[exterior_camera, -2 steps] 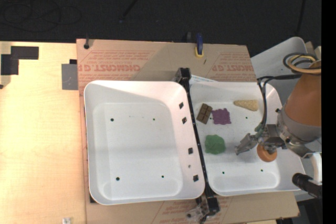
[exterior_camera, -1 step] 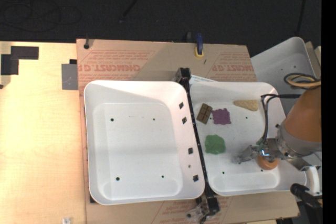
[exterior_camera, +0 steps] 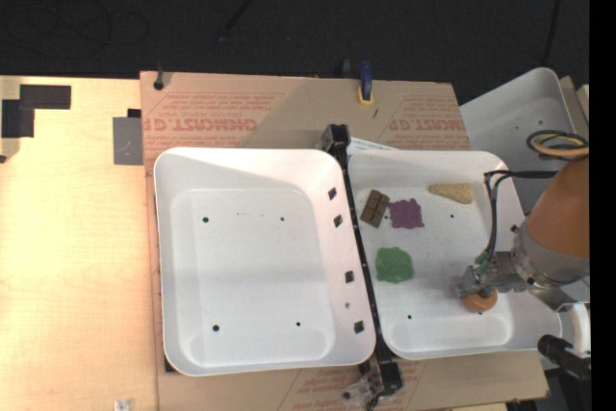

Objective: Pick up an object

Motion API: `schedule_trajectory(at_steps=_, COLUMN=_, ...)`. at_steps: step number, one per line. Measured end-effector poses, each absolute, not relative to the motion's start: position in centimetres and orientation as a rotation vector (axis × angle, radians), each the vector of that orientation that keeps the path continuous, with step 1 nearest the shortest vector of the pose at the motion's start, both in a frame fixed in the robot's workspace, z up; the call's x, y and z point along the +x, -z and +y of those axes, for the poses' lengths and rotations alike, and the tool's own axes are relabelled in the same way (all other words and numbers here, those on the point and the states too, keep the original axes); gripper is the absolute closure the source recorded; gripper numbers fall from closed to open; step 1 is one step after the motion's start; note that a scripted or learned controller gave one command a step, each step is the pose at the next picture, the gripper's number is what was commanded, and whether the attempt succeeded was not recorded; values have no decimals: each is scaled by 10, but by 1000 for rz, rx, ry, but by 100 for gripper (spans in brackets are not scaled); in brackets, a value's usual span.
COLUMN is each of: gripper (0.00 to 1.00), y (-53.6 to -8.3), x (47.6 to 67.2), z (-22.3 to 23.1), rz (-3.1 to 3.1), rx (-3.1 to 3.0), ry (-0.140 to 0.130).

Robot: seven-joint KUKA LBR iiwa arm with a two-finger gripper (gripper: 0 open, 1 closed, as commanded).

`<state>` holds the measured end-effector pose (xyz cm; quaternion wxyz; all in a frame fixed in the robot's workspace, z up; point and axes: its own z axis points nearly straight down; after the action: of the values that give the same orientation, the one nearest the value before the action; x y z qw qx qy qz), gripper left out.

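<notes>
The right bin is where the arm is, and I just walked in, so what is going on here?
A grey robot arm reaches into the right bin from the right, its tool low over an orange object near the bin's front. Whether it holds it is unclear. A green piece, a purple piece, a brown block and a tan piece lie further back.

The shallow white plastic left bin point(exterior_camera: 183, 207) sits beside the right white bin point(exterior_camera: 438, 337). In the right one, a brown block point(exterior_camera: 373, 206) lies left of a purple lump point(exterior_camera: 405, 214); a green lump point(exterior_camera: 394, 265) lies nearer, a tan wedge point(exterior_camera: 452, 192) farther back.
</notes>
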<state>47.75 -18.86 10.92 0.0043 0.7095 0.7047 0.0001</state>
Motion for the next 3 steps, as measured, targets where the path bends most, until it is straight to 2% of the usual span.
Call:
schedule_trajectory(at_steps=1, gripper=100, y=-97, x=507, z=-175, rz=2203, rx=2217, ry=7)
schedule_trajectory(at_steps=2, gripper=100, y=-130, x=539, z=-171, rz=2144, rx=2130, ry=-112)
schedule_trajectory(at_steps=3, gripper=100, y=-256, x=546, z=-113, rz=2222, rx=2203, ry=-19)
